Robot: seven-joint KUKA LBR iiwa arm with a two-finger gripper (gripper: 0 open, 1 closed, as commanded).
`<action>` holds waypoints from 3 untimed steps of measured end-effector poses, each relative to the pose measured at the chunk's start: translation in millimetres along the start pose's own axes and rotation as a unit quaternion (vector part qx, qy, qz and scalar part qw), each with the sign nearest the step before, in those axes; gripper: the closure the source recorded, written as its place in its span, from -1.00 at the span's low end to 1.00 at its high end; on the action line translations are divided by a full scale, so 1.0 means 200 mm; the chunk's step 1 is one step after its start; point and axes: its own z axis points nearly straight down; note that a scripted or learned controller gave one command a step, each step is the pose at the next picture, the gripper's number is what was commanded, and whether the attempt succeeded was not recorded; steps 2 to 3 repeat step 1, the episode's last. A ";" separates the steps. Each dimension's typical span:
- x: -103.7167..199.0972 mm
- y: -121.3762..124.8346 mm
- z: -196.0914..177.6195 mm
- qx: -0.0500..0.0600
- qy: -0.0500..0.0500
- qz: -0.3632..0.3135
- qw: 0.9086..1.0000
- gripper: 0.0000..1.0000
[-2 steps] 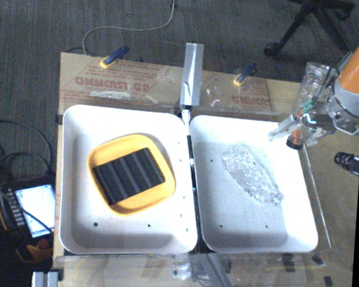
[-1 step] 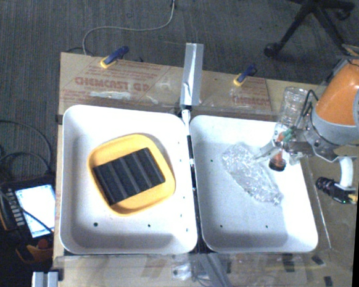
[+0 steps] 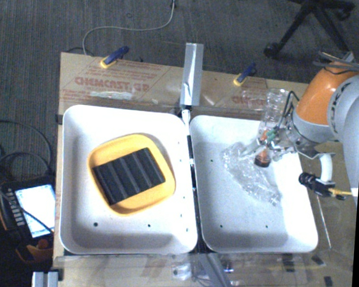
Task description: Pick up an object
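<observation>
From the overhead camera view, the gripper (image 3: 263, 154) sits low in the right bin (image 3: 296, 232), right over a clear crumpled plastic piece (image 3: 251, 173). How its grip stands I cannot tell. The yellow tray with the dark ridged insert (image 3: 131, 173) lies in the left bin (image 3: 74, 224). Looks like the grasp step; next comes a clean lift

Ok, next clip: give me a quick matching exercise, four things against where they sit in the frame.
Things:
1. yellow tray
2. clear crumpled plastic
3. hand
4. blue clamp

Places:
A. on the board behind the left bin
B. lying in the right bin
C. lying in the left bin
D. over the right bin's far side

Pairs: 1-C, 2-B, 3-D, 4-A
</observation>
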 end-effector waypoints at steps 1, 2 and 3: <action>0.00 0.00 -0.04 0.001 -0.001 -0.001 1.000 1.00; 0.00 0.00 -0.04 0.001 -0.001 -0.001 1.000 1.00; 0.00 0.00 -0.04 0.001 -0.001 -0.001 1.000 1.00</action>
